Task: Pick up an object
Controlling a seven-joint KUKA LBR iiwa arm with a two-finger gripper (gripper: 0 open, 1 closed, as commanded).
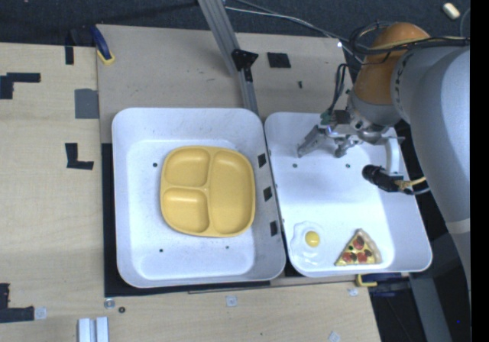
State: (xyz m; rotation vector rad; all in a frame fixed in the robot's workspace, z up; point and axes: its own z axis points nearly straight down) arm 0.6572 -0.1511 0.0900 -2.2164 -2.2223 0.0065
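Note:
In the right bin [397, 214], a toy fried egg [309, 240] lies near the front edge. A toy pizza slice [359, 250] lies just to its right. My gripper [324, 141] hangs over the far part of the right bin, well back from both toys. Its fingers [309, 142] are spread and nothing is between them. A yellow divided plate [208, 190] rests in the middle of the left bin [137, 203].
A slanted metal pole [221, 24] rises from behind the gap between the bins. Black clips [267, 194] sit on the divide between the bins. Blue tape [102, 43] marks the bench's far left corner. The arm's grey body [439, 127] covers the right side.

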